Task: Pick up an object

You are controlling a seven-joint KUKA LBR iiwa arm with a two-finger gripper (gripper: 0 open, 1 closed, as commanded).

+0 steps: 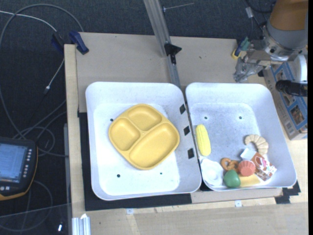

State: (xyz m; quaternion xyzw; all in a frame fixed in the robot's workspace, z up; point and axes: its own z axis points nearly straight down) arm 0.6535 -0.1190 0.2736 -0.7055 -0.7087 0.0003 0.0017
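Observation:
The right bin (pixel 230 94) holds a yellow corn cob (pixel 202 139) by its left wall. A heap of toy food sits in its near right corner: a tan croissant (pixel 256 142), a brown pretzel (pixel 228 163), a red piece (pixel 246 168), a green piece (pixel 232 179), a white piece (pixel 211 171) and a pink-and-white cake slice (pixel 264 167). My gripper (pixel 243 72) hangs over the bench just beyond the right bin's far rim, well away from the food, with nothing visibly in it.
The left bin (pixel 98 131) carries a yellow divided plate (pixel 143 136). A slanted metal post (pixel 159 18) rises behind the bins. Cables and a tablet (pixel 14 165) lie off the bench at the left. Boxes (pixel 293 106) stand by the right bin's outer side.

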